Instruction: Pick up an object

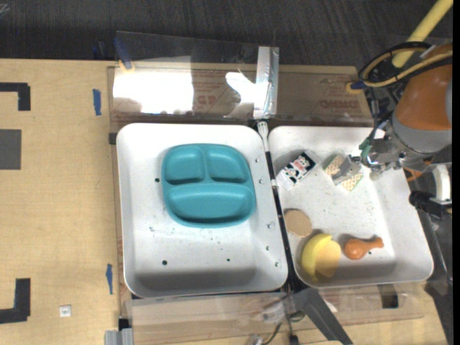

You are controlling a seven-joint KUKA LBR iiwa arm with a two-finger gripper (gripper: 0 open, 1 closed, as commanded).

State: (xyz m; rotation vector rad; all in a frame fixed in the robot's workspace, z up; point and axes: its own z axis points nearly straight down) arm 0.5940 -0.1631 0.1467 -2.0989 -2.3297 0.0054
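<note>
My gripper [368, 158] hangs over the back right part of the right bin [402, 214]. Just left of it lies a pale patterned piece [343, 173], close to the gripper's tip; whether they touch is unclear. Further left lies a small black and white packet [297, 167]. A tan round disc [298, 223] rests near the bin's left wall. Toward the front sit a yellow fruit-like object [320, 256] and an orange drumstick-shaped toy [361, 246].
The left bin [144, 250] holds a teal divided plate [208, 184]. A clear plastic sheet with a metal strip [266, 81] stands behind the bins. Yellow and black cables [392, 63] loop above the arm's orange band [428, 103].
</note>
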